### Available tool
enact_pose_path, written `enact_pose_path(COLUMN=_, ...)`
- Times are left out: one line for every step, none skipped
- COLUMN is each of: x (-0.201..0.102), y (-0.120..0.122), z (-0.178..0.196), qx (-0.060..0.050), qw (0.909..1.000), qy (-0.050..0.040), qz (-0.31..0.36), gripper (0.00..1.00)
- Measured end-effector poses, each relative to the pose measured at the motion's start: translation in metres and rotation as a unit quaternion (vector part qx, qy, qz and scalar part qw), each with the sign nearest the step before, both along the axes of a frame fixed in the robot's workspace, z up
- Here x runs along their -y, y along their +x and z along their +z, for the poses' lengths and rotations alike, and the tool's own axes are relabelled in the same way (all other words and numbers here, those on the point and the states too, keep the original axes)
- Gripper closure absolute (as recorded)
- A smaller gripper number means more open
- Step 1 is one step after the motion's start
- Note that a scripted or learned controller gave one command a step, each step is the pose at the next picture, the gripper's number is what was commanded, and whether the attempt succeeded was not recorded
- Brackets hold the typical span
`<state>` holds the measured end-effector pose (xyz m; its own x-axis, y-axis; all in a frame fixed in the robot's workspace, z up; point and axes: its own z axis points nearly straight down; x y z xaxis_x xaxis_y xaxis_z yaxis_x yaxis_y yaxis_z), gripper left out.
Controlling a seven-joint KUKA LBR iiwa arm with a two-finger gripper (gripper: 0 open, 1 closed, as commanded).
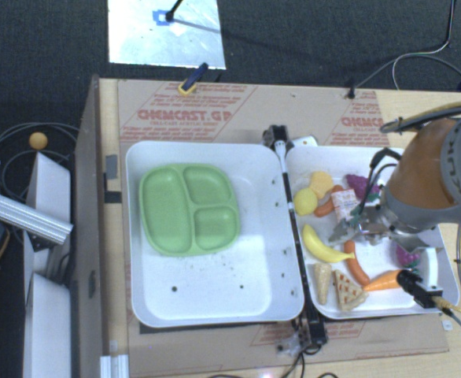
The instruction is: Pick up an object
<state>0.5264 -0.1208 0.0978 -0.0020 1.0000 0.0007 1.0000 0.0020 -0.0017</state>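
I hover my gripper (347, 228) just above the curved yellow plastic banana (323, 245), presumably to pick it; finger state unclear.

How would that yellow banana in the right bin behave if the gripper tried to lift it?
The banana looks like a smooth, glossy toy, so it is probably stiff and light, and may slip between fingers. Its curved shape suggests that it could pivot or rock if pushed at one end. Other toy foods lie close around it, so a nudge would likely shift the carrot too.

Bench (215, 109) with two white bins (207, 298)
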Motion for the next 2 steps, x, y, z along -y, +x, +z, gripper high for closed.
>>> enact_pose_path(x=0.0, y=0.002, z=0.011, qx=0.002, qw=1.0, qy=-0.0005, qz=0.001, gripper=1.0)
enact_pose_path(x=-0.06, y=0.012, z=0.147, qx=0.004, qw=1.0, qy=-0.0002, qz=0.001, gripper=1.0)
